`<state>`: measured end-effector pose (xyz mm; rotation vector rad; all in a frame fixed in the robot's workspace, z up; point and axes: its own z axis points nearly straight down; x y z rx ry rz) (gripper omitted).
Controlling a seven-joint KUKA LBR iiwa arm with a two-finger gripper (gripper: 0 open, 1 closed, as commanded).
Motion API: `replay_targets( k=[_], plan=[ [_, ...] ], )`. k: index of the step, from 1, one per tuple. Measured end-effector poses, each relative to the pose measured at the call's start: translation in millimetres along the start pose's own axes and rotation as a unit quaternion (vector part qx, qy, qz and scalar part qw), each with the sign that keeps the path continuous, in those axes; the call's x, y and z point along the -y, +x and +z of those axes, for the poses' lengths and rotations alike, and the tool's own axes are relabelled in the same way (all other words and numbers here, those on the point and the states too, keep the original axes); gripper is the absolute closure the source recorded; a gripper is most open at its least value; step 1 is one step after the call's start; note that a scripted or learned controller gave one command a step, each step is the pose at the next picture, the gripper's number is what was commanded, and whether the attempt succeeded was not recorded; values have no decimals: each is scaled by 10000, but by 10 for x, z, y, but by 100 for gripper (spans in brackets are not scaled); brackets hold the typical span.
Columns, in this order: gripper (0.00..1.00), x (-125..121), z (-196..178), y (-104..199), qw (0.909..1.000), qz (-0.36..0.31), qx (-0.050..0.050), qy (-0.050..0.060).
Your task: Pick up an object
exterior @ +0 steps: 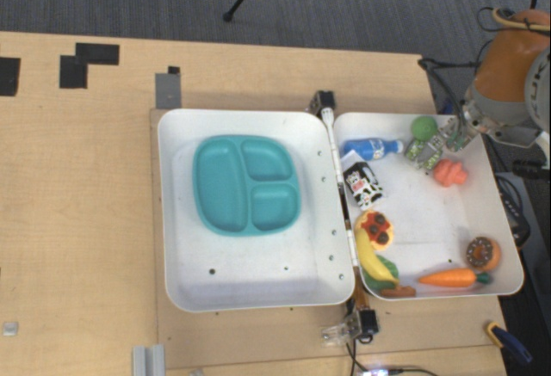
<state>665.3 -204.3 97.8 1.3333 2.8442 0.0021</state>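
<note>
Two shallow white bins sit side by side on the bench; the left bin (185, 280) carries a teal divided tray (247, 184), the right bin (499, 219) holds the toys. Nearest the camera, along the right bin's front wall: a carrot (448, 278) lying lengthwise left to right, a chocolate doughnut (483, 253) just behind its tip, a banana (373, 261) curved along the left wall, and a small pizza slice (376, 229) touching the banana's upper end. Middle ground, left wall: a black-and-white cow-patterned carton (362, 183). Farther back: a blue bottle (370, 147) with its long axis running left to right, a green ball (423, 127), and a coral-pink toy (449, 172). At the far right corner the gripper (435, 149) reaches in from the right, lowered between the green ball and the pink toy; whether its fingers are spread or pressed together cannot be told, and nothing is visibly held. Likeliest target, by judgement: the pink toy, just beside the fingertips on their near side; the ball lies just beyond.
</note>
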Motion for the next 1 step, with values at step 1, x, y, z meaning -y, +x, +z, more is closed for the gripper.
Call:
replay_targets(
  k=[1],
  plan=[
    [100,-132,-789,690,9939,1107,16,-14]
  ],
)
